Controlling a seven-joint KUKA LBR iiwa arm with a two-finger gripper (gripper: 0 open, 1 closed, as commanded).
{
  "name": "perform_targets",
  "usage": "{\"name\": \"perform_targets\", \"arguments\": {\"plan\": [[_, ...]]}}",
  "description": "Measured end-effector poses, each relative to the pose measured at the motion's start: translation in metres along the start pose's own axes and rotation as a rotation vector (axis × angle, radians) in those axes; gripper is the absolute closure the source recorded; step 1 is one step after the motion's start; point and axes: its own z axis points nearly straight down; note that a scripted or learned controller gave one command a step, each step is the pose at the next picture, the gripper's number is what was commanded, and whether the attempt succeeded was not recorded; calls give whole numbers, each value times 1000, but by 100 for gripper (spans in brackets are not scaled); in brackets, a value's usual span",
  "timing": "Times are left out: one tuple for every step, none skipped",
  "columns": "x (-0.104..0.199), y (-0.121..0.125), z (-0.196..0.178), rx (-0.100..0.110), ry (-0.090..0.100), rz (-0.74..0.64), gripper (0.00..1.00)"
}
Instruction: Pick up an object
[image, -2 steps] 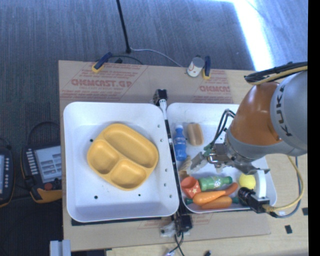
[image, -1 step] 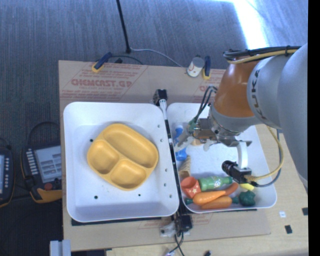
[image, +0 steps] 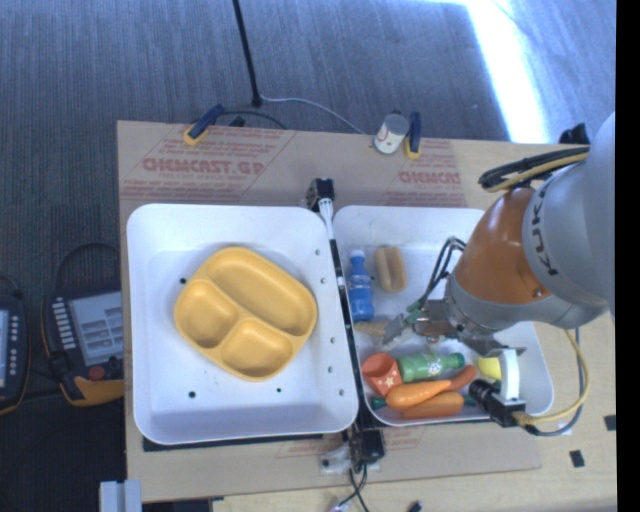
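yellow plate (image: 245, 312), just one, sits in the left bin (image: 150, 400). the right bin (image: 535, 385) has two carrots (image: 425, 398), one blue bottle (image: 359, 287), one hot dog (image: 389, 268). can't tell the gripper's (image: 425, 322) grip.

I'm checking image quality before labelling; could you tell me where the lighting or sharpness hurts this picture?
In the camera view, a bright patch washes out the floor at upper right; the white bins are bright but keep their edges; the gripper looks soft and small, so its fingers are hard to read; the yellow tray is evenly lit.
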Motion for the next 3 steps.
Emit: {"name": "perform_targets", "arguments": {"plan": [[-14,87,4,-16,-8,1,0],[-7,154,3,44,-2,-1,0],[-8,154,-6,40,-8,0,100]]}}
